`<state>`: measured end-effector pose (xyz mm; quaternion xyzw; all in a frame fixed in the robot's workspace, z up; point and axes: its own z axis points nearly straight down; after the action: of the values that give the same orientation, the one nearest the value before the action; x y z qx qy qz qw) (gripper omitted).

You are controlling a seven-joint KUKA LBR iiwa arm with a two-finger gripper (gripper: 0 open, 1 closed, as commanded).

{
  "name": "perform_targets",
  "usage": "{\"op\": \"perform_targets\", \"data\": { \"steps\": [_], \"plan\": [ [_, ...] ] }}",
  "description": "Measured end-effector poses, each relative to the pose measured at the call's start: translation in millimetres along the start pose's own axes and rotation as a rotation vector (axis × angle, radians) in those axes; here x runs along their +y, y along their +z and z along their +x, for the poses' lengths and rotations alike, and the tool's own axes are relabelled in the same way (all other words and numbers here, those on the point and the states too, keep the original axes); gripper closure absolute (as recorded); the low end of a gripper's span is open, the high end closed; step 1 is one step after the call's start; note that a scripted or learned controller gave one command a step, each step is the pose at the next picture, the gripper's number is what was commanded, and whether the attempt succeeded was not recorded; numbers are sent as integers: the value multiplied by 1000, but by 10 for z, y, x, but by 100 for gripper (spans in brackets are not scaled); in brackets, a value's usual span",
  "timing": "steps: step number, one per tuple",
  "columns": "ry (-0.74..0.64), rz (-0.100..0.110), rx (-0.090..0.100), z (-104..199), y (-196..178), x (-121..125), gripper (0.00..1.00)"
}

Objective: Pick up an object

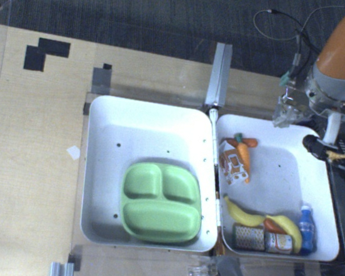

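My gripper (283,117) hangs over the far rim of the right bin (287,131), near its back left corner, with nothing seen in it. Inside that bin, an orange carrot (242,151) lies across a small white and orange carton (233,165) at the left wall. A yellow banana (256,217) stretches along the front, with a red item (272,225) on it. At the front wall sit a grey mesh-textured can (247,238), a labelled can (280,243) and a blue bottle (305,229).
The left bin (101,156) holds a green divided plate (161,202) toward its front. A metal post (218,77) stands behind the seam between the two bins. The wooden bench (24,165) lies to the left.
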<state>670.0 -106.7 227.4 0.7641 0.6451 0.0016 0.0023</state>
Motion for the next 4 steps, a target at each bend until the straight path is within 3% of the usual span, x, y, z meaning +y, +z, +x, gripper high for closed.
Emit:
{"op": "perform_targets", "data": {
  "steps": [1,2,3,4],
  "plan": [
    [209,-2,0,-340,-1060,63,100],
    [535,3,0,-585,-119,98,100],
    [535,2,-1,-586,-122,99,0],
    [478,6,-2,-551,1402,7,0]
  ]
}}
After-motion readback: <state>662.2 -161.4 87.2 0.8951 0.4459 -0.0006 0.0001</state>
